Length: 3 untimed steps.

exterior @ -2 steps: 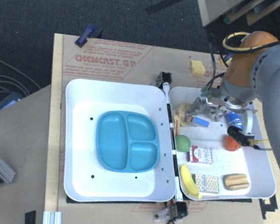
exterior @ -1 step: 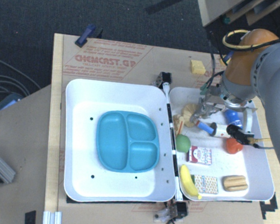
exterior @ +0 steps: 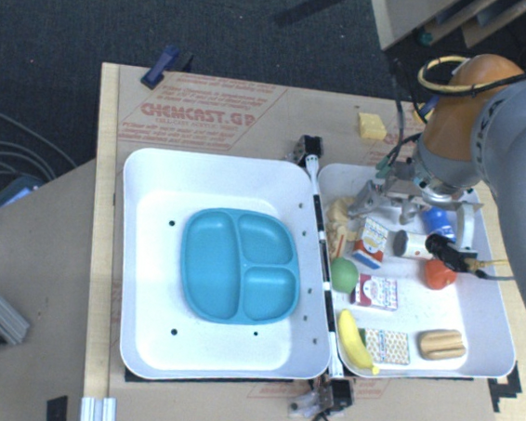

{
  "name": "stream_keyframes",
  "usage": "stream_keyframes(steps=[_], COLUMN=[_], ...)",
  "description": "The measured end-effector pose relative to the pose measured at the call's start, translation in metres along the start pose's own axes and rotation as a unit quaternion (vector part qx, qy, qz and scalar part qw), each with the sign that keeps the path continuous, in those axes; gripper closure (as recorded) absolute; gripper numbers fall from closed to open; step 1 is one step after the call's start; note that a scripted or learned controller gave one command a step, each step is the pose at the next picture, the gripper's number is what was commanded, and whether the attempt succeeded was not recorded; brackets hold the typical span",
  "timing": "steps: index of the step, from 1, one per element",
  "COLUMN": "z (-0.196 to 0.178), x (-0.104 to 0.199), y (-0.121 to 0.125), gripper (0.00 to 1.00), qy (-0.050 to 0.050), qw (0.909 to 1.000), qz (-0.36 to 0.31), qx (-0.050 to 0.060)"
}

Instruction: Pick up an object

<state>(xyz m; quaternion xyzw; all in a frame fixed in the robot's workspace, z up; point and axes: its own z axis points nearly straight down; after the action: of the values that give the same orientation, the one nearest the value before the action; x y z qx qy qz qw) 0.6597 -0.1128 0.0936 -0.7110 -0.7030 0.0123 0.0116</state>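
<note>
The right bin (exterior: pixel 499 323) holds several small items: a banana (exterior: pixel 354 341), a green ball (exterior: pixel 343 275), a brown bread roll (exterior: pixel 441 344), a red piece (exterior: pixel 439 275), a blue piece (exterior: pixel 439 219), a small red, white and blue carton (exterior: pixel 370 242), a printed packet (exterior: pixel 378 292) and a white tube with a black cap (exterior: pixel 414 242). My gripper (exterior: pixel 397 198) hangs low over the far end of this bin, just above the carton and the tube, under the orange band of the arm. Nothing shows held in it.
The left bin (exterior: pixel 139 323) holds a blue divided plate (exterior: pixel 240 266). A yellow block (exterior: pixel 372 126) lies on the bench behind the right bin. A black clamp (exterior: pixel 309 148) sits at the bins' far junction. A blue clip (exterior: pixel 161 66) rests at the bench's far left edge.
</note>
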Motion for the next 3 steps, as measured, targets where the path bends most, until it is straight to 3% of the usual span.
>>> stream_keyframes(steps=[1,2,3], z=[-0.011,-0.01,0.009], x=[0.0,0.0,-0.04], y=[0.0,0.0,0.007], gripper=[1.0,0.0,0.0], qy=[0.0,0.0,0.0], qw=[1.0,1.0,0.9999], qz=[0.0,0.0,-0.005], qx=[-0.001,-0.001,-0.016])
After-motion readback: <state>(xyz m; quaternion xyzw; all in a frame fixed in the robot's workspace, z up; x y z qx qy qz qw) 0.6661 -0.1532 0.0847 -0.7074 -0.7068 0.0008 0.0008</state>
